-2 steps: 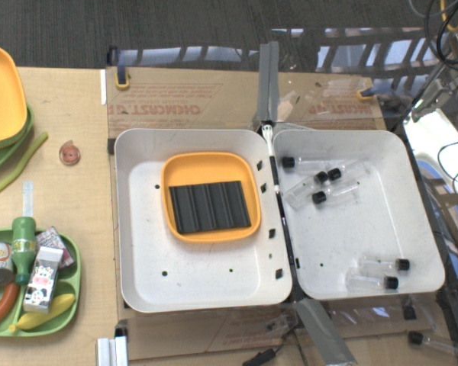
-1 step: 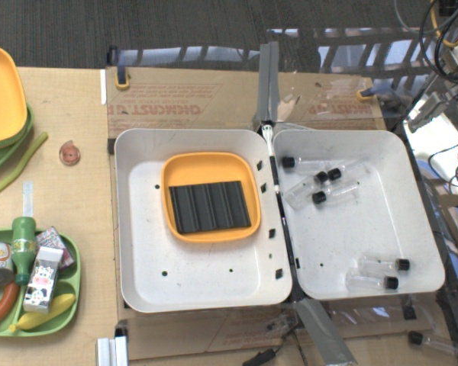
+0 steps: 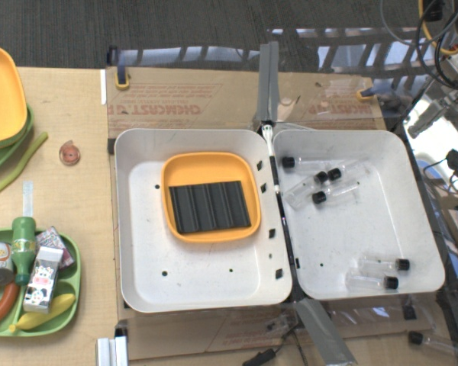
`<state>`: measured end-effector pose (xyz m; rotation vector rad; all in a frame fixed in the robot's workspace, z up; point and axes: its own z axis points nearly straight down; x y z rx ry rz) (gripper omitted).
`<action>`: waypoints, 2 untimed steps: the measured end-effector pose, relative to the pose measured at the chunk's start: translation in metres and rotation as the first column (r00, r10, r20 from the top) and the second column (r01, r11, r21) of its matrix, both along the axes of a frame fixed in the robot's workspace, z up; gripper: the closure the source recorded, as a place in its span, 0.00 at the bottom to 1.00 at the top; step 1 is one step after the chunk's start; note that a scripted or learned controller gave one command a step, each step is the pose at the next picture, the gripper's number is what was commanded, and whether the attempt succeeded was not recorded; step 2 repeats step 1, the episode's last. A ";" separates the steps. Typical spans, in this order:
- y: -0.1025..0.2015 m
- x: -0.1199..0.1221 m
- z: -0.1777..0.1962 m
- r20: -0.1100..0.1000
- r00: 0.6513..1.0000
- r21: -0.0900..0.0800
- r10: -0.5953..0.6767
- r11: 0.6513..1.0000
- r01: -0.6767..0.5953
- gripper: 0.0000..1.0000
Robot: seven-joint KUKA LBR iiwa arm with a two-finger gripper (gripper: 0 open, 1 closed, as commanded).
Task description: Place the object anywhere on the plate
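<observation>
Wooden bench (image 3: 69,113), with a brown cardboard sheet (image 3: 198,101) under two white bins set side by side, inner walls touching.

Task object: dark grey ribbed slab (image 3: 210,207). It lies flat on the orange plate (image 3: 211,162), roughly centred, with its long edges parallel to the plate's front rim and orange showing on all four sides. It may be a mat or a solid block; the view is too coarse to say which.

The plate sits in the upper middle of the left bin (image 3: 206,280), clear of the walls.

The right bin (image 3: 343,235) holds clear tubes with black caps: a loose cluster (image 3: 324,178) near the upper left and a pair (image 3: 382,273) near the lower right corner.

Hand: state cannot be told.

At the far left of the bench, a green tray (image 3: 69,311) holds toy food, including a green bottle (image 3: 23,246). Above it a yellow dish (image 3: 0,90) is stacked on a green one. A small pink item (image 3: 70,153) lies between them and the left bin.

Cables (image 3: 443,21) hang at the upper right.
</observation>
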<state>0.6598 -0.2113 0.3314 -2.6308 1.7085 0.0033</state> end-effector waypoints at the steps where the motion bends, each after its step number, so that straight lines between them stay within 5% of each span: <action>1: -0.002 0.000 -0.025 0.000 0.968 0.000 0.252 0.968 -0.252 0.00; 2: -0.002 0.000 -0.025 0.000 0.968 0.000 0.252 0.968 -0.252 0.00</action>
